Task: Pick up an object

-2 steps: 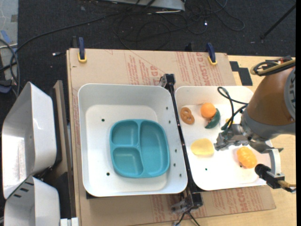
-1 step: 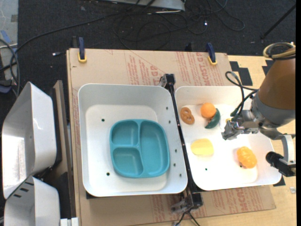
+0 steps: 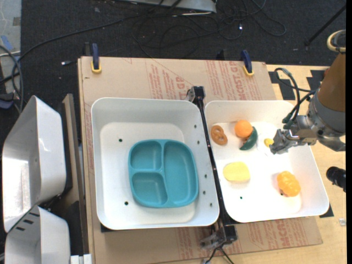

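Observation:
The right white bin (image 3: 311,164) holds a brown pretzel (image 3: 218,135), an orange ball (image 3: 243,128), a dark green curved piece (image 3: 250,139), a pale yellow block (image 3: 236,172) and an orange lumpy toy (image 3: 288,183). A small yellow object (image 3: 268,142) lies just left of my gripper (image 3: 279,146). The gripper hangs low over the bin's right half, right of the green piece and up from the orange lumpy toy. Nothing visible sits between its fingers.
The left white bin (image 3: 104,147) holds a teal divided plate (image 3: 163,173). A black clamp (image 3: 198,94) sits where the bins meet. Blue and yellow clamps (image 3: 95,59) pin the cardboard sheet at its far edge. Spare white bins (image 3: 30,158) stand at the far left.

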`<state>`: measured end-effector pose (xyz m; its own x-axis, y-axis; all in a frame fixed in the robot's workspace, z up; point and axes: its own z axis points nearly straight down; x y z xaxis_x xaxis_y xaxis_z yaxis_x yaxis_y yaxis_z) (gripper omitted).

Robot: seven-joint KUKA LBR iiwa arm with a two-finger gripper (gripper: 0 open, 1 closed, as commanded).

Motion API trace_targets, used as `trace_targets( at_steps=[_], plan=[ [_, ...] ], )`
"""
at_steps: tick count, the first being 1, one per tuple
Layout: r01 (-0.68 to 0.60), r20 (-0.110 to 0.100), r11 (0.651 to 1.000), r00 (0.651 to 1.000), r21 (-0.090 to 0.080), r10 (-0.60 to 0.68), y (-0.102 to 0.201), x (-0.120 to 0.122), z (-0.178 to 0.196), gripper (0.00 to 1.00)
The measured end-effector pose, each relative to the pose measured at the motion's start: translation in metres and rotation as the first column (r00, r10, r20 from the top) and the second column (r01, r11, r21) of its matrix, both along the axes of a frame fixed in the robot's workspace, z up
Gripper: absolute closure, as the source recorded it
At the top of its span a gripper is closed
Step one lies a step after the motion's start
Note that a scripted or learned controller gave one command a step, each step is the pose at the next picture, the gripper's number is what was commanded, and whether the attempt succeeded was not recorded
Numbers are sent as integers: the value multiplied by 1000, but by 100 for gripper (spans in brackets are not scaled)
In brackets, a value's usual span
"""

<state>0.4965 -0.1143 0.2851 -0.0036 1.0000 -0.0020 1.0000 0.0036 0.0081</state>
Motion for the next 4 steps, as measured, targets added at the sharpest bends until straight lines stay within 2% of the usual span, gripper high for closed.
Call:
trace_targets(
  at_steps=[1,3,4],
  plan=[
    [-4,-9,1000,1000,3,4,59,1,-4,100],
    [-5,-11,1000,1000,3,5,169,4,-14,100],
    [-4,-11,1000,1000,2,4,210,14,-33,100]
  ],
)
